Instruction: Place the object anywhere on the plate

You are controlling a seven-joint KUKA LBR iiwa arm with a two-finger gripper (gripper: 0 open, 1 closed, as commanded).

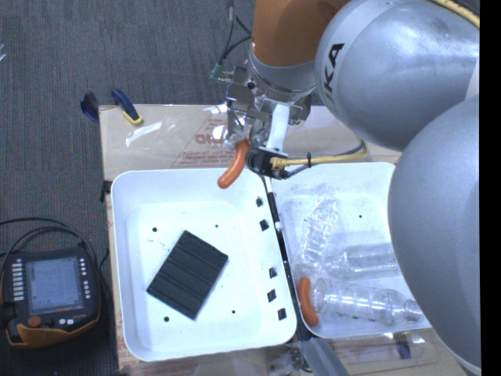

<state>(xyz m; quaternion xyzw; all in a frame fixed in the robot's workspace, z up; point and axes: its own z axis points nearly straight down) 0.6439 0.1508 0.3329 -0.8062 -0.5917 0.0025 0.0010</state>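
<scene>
Camera view is showing an orange sausage (232,168) hanging tilted at the claw (249,149), its upper end pinched between the closed fingers, above the far rim of the left bin (129,210). A black ridged plate (189,274) is lying flat in that bin. Clear plastic bottles (362,300) and another orange sausage (308,301) are lying in the right bin (376,180).

Left bin (125,210) open around black plate (188,274), clear bottles (356,284) crowding right bin (376,180)
</scene>
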